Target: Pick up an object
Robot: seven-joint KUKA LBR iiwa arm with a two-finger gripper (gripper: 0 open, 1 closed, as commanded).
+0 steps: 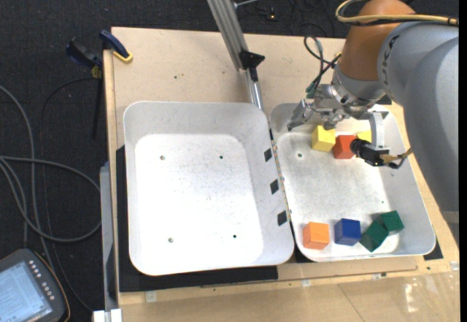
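Note:
My gripper [315,117] hangs over the far end of the right bin [408,189], reaching in from the right. Just in front of it, a yellow block [323,139] lies on the bin floor with a red block [344,147] touching its right side. The gripper sits right above the yellow block's far edge, and nothing is seen held in it. Along the bin's near edge lie an orange block [316,234], a blue block [348,231] and two green blocks [373,238] [392,222].
The left bin [146,123] stands beside the right one, their rims meeting in the middle. A slanted metal pole [226,21] crosses the bench behind the bins. A blue and yellow clamp [102,50] lies at the bench's far left corner.

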